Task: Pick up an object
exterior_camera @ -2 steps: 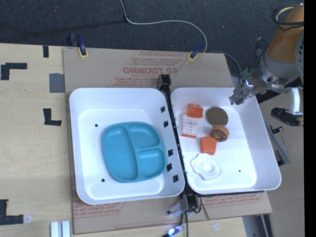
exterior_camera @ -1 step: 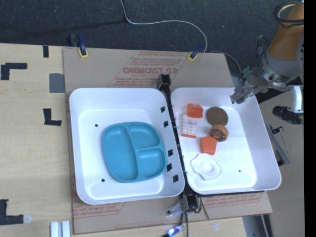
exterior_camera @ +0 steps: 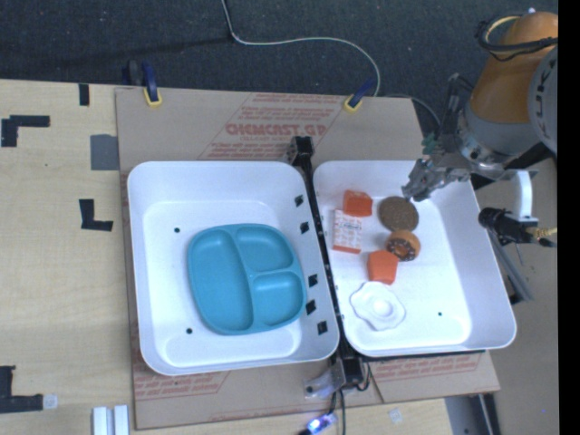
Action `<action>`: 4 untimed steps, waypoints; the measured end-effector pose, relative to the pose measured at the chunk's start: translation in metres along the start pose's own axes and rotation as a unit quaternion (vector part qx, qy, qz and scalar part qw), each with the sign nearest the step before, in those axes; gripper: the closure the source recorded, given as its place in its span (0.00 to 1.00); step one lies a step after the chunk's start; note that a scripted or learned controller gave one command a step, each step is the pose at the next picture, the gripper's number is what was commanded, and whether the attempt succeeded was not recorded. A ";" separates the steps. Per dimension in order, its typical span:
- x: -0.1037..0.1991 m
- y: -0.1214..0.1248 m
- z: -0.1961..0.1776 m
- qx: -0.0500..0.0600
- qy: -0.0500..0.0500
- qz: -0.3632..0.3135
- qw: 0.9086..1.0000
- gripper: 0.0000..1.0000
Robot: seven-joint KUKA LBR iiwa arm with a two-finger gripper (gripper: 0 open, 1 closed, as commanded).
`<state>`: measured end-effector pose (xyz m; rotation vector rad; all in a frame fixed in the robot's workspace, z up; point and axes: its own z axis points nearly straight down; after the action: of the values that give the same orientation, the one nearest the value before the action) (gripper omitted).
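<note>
A: Where is the arm (exterior_camera: 507,89)?

B: It reaches in from the right, its orange band up near the top right corner. The gripper (exterior_camera: 422,185) hangs over the far edge of the right bin (exterior_camera: 471,324), just beside a round brown disc (exterior_camera: 398,213).

A: Is it holding anything?

B: I see nothing between its fingers. Whether they are spread or closed I cannot tell; the tip is small and dark from this angle.

A: What lies in that bin?

B: A cluster near the middle. An orange block (exterior_camera: 357,204) sits at the far left of the group, with a white packet with red print (exterior_camera: 347,231) just in front of it. The brown disc is to the right of the orange block. Below the disc is a small brown and yellow piece (exterior_camera: 403,246), and touching it on the left a second orange block (exterior_camera: 382,266). Closest to the near rim lies a white piece shaped like a fried egg (exterior_camera: 378,305).

A: And the left bin (exterior_camera: 149,243)?

B: It holds a blue divided tray (exterior_camera: 245,277), lying flat with three compartments, well apart from the gripper.

A: Anything else on the bench?

B: The two bins rest on a cardboard sheet (exterior_camera: 263,125) clamped at its far edge, and a white cable (exterior_camera: 299,42) loops across the dark floor behind.
</note>
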<state>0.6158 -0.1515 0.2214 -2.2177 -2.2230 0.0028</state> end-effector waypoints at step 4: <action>0.202 -0.059 -0.008 0.000 0.001 -0.002 1.000 1.00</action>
<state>0.5563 0.0503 0.2293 -2.2108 -2.2269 0.0013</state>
